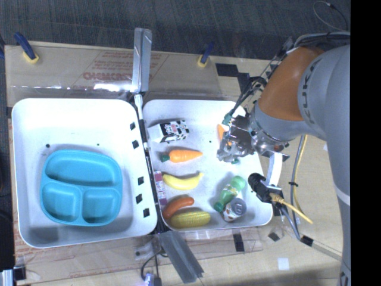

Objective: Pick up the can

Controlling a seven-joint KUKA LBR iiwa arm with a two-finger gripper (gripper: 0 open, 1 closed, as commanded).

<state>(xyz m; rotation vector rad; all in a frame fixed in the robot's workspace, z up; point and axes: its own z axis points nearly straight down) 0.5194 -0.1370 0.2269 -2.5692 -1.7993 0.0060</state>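
Observation:
The can (pixel 236 208), silver-topped with a red side, stands in the front right corner of the right bin (pixel 205 109). It touches a green bottle (pixel 229 192) lying just behind it. My gripper (pixel 228 151) hangs over the right part of that bin, well behind the can and apart from it. Nothing shows held in it. The grey arm with its orange band (pixel 286 88) reaches in from the right.
In the right bin lie a black-and-white toy (pixel 174 130), a carrot (pixel 183 155), a banana (pixel 181 180), a sausage (pixel 177 204) and a corn cob (pixel 190 219). A small orange piece (pixel 220 131) sits by the gripper. The left bin (pixel 24 159) holds a blue divided plate (pixel 82 186).

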